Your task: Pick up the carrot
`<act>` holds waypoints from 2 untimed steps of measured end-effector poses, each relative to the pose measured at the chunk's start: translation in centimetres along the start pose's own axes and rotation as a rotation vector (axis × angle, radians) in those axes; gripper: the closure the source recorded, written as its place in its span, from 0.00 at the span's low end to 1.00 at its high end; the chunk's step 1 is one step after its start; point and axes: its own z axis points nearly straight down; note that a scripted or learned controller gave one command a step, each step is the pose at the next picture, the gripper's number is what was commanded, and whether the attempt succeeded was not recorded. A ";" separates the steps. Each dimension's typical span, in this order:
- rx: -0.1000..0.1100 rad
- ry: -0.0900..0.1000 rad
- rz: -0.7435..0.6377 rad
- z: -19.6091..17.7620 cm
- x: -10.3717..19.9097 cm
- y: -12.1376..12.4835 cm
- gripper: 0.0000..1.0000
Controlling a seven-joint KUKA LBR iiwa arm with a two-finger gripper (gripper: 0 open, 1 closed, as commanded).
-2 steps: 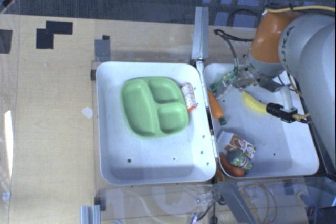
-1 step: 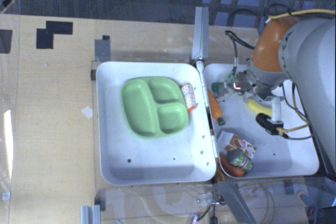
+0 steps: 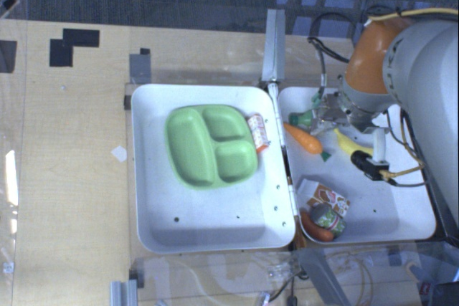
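Right bin point(image 3: 401, 218), upper left: carrot point(image 3: 303, 139) lying free. Gripper point(image 3: 328, 115) just beside it, grip state unreadable, possibly above. Centre over thick orange middle, descend squarely, then close.

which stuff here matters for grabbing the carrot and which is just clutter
For the job: carrot, hand.

Lying about: green divided plate, small packet beside it, yellow piece, packet and items at the right bin's near corner.

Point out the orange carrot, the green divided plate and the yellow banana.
Orange carrot point(image 3: 304, 139), camera view, middle of its body.
Green divided plate point(image 3: 188, 147), camera view, large left compartment.
Yellow banana point(image 3: 349, 144), camera view, its exposed middle.
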 end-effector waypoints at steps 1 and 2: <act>0.000 0.000 -0.001 0.0 0.0 0.0 0.00; 0.009 -0.003 0.190 1.2 0.2 0.3 0.00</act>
